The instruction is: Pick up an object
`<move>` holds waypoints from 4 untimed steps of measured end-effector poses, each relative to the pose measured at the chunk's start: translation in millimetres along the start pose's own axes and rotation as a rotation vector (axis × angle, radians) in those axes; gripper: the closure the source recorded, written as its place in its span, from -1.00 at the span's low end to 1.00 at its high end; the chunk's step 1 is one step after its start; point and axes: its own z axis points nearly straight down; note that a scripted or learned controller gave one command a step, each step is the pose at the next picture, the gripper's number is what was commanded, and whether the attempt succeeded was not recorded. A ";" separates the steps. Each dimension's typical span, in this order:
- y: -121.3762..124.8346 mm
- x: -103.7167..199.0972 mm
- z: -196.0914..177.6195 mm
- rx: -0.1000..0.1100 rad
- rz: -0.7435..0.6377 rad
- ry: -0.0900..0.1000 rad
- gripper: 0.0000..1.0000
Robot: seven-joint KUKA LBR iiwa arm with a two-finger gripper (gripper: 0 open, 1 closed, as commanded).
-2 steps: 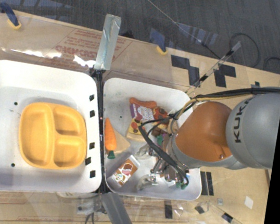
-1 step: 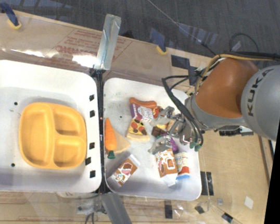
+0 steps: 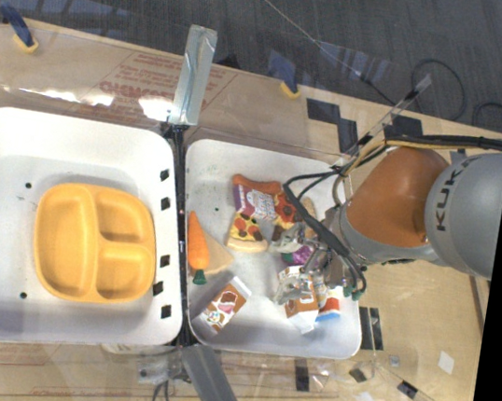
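Two-finger gripper (image 3: pixel 308 272) low in right shallow white bin (image 3: pixel 202 161) amid small packets; can't tell its grip state. Orange plastic carrot (image 3: pixel 197 245) just left.

Two bins sit side by side on the bench (image 3: pixel 82 74). The left bin (image 3: pixel 15 139) holds a divided tray (image 3: pixel 93 242). In the right bin (image 3: pixel 209 165), a carrot (image 3: pixel 197 245) lies along the left wall, a pizza slice (image 3: pixel 248 228) right of it, a packet (image 3: pixel 225 306) near the front. The arm (image 3: pixel 420 207) reaches in from the right, its gripper (image 3: pixel 301 274) over clutter at the bin's right side.
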 end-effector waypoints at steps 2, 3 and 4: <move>22.5 60.5 0.4 -0.001 0.070 0.001 -1.00; 62.0 -7.3 -39.6 -0.001 0.101 -0.001 -1.00; 95.9 -110.1 1.5 -0.002 0.085 0.003 -1.00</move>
